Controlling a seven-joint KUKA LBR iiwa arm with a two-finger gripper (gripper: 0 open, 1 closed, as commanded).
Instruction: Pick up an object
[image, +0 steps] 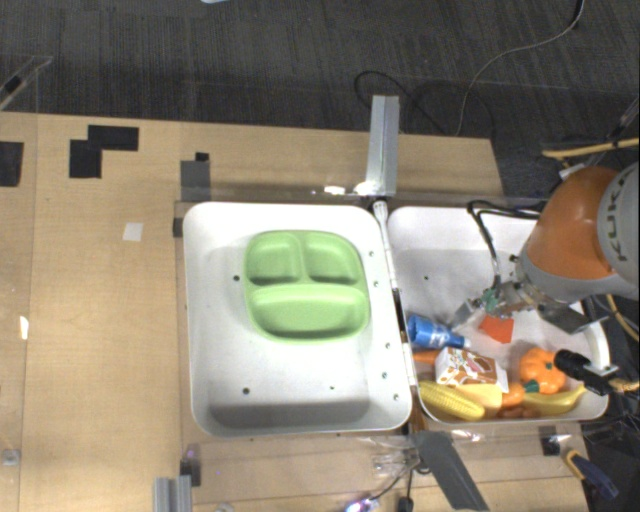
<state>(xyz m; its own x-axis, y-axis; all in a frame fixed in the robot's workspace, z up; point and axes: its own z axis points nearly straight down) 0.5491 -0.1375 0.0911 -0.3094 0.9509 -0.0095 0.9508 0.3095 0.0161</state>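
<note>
The gripper (492, 303) hangs low inside the right bin (440, 240), its tip just above an orange-red block (496, 327) that sits directly beneath and a shade toward the camera. Whether it has closed on anything cannot be told from this angle; nothing is plainly seen clamped in it. The block looks like the nearest candidate for a pick, lying almost straight below the tip with no clear long axis. To its left rests a blue bottle-shaped toy (432, 331), its length running left to right toward the wall between the bins. Along the near wall crowd a small printed packet (468, 372), a yellow corn cob (452, 402), a small orange pumpkin (540, 368) and a banana (556, 402) curving along the rim, all just beyond the block. The far half of this bin is bare white. The arm (575, 238), grey with its orange band, enters from the right. The left bin (205, 330) carries a green divided plate (305, 283), well apart from the action. Both bins sit on a pale wooden bench (90, 300), dark carpet behind.
</note>
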